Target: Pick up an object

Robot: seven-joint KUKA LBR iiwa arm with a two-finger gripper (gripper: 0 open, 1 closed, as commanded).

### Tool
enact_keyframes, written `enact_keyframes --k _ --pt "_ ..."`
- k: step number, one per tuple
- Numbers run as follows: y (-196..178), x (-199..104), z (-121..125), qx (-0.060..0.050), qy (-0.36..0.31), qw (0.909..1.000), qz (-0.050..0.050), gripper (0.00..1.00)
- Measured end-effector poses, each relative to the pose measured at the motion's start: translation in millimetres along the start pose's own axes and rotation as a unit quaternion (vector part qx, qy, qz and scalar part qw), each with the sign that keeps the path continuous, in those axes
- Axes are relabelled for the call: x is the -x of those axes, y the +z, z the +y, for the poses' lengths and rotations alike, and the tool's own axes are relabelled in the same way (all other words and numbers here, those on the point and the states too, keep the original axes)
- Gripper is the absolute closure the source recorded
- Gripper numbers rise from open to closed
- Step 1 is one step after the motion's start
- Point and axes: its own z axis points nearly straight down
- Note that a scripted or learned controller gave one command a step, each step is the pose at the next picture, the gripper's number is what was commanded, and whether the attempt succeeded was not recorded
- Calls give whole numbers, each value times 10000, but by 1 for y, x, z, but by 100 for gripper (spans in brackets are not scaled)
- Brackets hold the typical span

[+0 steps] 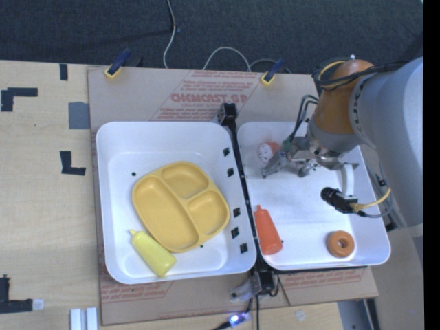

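Two bins sit side by side; the gripper hangs low in the right bin, fingers spread, gripping nothing, near the far wall. An orange bottle hugs the divider, a donut the near corner.

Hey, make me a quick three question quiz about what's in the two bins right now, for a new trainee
1. True or false: the yellow divided plate lies in the right bin.
2. Which thing lies nearest the end effector? A) donut B) small white and orange object C) yellow bottle
3. Fill in: the orange bottle lies along the right bin's ____ wall in the camera view.

Key: 1 false, it is in the left bin. 2 B. 3 left.
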Motion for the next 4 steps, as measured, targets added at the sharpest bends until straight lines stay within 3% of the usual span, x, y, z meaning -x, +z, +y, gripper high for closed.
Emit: enact_keyframes --k 1,2,4 --pt "-13 0 1 16 -2 10000 -4 100" --pt "-76 -1 2 33 1 10000 2 100" --pt "-145 0 6 15 3 10000 7 100"
